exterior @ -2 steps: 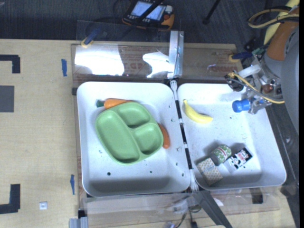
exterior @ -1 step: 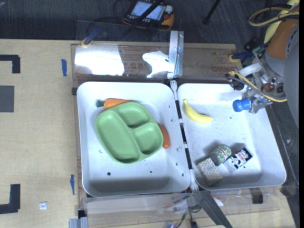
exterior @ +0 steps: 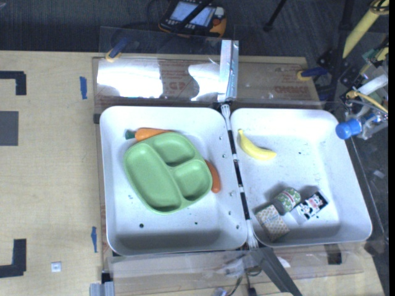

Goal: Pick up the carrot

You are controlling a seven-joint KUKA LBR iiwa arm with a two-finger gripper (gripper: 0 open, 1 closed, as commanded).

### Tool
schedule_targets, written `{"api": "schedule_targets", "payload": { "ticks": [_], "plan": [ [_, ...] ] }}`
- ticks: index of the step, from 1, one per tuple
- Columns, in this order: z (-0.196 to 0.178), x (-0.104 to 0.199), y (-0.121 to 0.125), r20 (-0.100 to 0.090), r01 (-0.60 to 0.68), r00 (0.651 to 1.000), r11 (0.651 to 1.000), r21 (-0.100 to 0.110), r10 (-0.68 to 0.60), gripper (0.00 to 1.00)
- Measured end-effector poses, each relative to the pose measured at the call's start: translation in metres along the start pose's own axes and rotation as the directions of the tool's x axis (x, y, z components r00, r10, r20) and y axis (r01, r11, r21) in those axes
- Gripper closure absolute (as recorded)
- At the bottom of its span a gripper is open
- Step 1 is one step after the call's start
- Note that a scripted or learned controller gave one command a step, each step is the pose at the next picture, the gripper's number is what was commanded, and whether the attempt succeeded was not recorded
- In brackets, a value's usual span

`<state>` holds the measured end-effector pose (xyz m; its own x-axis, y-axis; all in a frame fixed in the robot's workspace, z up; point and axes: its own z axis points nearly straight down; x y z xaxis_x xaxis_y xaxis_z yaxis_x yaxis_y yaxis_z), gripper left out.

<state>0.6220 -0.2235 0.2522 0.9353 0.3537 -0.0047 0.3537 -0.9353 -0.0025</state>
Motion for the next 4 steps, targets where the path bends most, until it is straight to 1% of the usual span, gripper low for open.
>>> {"api": "schedule_targets", "payload": {
  "ticks": [1, 2, 3, 4],
  "plan": [
    [0.032, -0.026, -0.011, 0.002, 0.017, 1.000, 1.000, 0.004, -0.017, 1.00],
    [0.095, 0.022, -0.001, -0.001, 0.267, 0.964, 0.964, 0.001, -0.267, 1.00],
    [0.102, 0.022, -0.005, -0.008, -0.018, 1.000, 1.000, 0.004, 0.018, 1.00],
    [0.119, 0.045, 0.005, -0.014, -0.146, 0.989, 0.989, 0.007, 0.146, 1.00]
  ]
}}
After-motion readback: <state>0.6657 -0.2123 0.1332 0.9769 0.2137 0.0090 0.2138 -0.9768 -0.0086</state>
